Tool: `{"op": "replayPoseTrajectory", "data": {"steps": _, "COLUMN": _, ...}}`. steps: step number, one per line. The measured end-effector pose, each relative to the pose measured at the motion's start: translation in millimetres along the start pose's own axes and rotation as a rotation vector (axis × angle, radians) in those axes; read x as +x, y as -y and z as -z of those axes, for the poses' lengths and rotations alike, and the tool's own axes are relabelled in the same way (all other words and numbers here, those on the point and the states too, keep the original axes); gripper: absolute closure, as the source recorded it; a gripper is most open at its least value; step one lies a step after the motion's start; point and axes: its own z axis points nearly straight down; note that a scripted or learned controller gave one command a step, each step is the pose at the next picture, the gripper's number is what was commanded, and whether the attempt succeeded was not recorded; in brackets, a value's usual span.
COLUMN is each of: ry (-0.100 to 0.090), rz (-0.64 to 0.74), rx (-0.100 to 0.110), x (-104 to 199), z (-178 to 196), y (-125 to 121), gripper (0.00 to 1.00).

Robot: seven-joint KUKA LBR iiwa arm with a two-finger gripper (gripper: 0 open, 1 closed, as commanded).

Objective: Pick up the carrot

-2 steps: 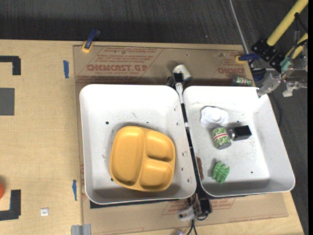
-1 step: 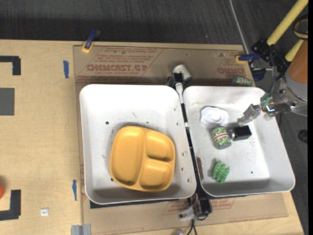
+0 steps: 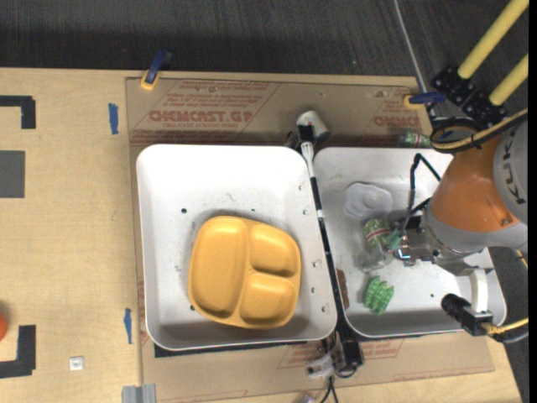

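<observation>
At the middle of the right bin [image 3: 415, 302], the gripper [image 3: 388, 238] sits low among small greenish clutter; whether it is open or closed cannot be told. A green toy [image 3: 377, 295] lies at this bin's near side. The carrot's position cannot be determined.

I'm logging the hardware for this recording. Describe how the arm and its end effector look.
The arm is grey with a broad orange band above the wrist, and black lettering shows on the grey shell near the frame's right edge. A black cable loops beside the band. The end effector is a compact metallic and dark assembly with a small blue light spot.
</observation>
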Motion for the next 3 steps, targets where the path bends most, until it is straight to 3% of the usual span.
{"op": "replayPoseTrajectory", "data": {"steps": 1, "ry": 0.001, "rz": -0.002, "rx": -0.003, "x": 0, "z": 10, "y": -1, "gripper": 1.0}}
{"op": "replayPoseTrajectory", "data": {"steps": 2, "ry": 0.001, "rz": -0.396, "rx": -0.001, "x": 46, "z": 94, "y": 23, "gripper": 1.0}}
{"op": "replayPoseTrajectory", "data": {"steps": 3, "ry": 0.0, "rz": -0.469, "rx": 0.0, "x": 104, "z": 165, "y": 22, "gripper": 1.0}}
